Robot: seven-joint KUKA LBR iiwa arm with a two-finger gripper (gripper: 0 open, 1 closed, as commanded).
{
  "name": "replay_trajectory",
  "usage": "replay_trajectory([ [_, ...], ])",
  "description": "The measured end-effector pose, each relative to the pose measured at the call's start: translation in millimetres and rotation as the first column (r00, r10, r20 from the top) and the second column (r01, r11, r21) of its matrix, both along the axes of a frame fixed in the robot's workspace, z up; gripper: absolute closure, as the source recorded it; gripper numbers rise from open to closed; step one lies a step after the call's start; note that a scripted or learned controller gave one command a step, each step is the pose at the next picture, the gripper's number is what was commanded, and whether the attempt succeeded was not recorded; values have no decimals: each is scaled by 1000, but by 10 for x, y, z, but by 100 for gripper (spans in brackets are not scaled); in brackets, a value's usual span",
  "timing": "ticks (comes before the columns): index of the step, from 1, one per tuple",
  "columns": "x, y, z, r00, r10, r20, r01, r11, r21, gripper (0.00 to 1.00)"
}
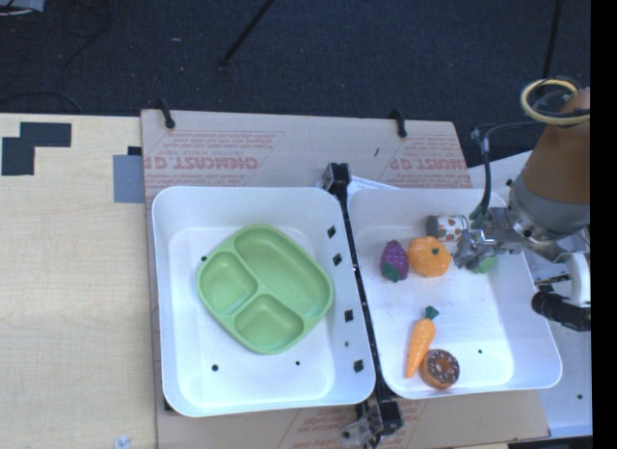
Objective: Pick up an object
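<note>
The right bin (521, 360) holds several toy foods. A purple bunch of grapes (393, 259) lies beside an orange fruit (430, 256) near the bin's middle. An orange carrot (419, 341) and a chocolate donut (441, 368) lie toward the front. A small white and brown can (447, 225) lies at the back. My gripper (471, 250) hangs low at the bin's right side, just right of the orange fruit. It is over a small green item (485, 265) that it mostly hides.
A light green divided plate (264, 288) lies in the left bin (183, 360). A black divider (349, 283) runs between the bins. The arm (556, 172) reaches in from the right, over the right bin's far corner. Wooden bench top lies to the left.
</note>
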State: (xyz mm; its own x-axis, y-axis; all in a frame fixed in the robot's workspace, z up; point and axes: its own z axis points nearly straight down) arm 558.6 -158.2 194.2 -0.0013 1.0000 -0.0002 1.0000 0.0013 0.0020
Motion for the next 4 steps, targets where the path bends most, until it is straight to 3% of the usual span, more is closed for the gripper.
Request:
replay_trajectory([
  [1,52,-12,432,1000,0,0,0,1000,0,100],
  [4,366,1537,315,1000,4,-4,-4,1000,2,100],
])
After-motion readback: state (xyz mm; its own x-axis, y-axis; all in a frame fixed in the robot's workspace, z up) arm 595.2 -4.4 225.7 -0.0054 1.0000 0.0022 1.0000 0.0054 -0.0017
